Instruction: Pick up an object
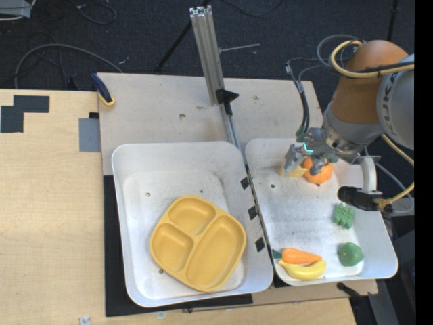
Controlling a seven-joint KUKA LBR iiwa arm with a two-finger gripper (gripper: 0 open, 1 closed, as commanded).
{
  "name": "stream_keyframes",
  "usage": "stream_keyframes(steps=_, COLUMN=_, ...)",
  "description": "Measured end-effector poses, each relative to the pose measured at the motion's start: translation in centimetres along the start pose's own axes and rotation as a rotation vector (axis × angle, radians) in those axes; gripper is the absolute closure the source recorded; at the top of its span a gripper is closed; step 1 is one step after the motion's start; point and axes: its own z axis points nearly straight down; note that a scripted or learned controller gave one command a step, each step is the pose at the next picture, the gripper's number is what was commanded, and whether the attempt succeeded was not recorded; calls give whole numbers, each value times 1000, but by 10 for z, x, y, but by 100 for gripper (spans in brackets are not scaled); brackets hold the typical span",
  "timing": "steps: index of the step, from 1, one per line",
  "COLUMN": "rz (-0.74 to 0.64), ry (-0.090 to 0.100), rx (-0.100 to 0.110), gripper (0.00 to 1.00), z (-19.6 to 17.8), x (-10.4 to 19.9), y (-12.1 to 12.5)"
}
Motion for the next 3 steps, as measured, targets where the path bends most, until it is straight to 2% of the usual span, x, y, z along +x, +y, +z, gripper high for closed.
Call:
stream_keyframes(steps=1, rz=0, ry=-1, rx=-4, gripper=0, z=-2, x=0, y=1)
stream_keyframes(steps=2, rz=1, ry=0, rx=3, gripper=0, z=62, x=-3, y=3)
stream_keyframes(steps=3, rz=1, ry=-1, rx=-6, gripper=0, z=99, x=-3, y=4)
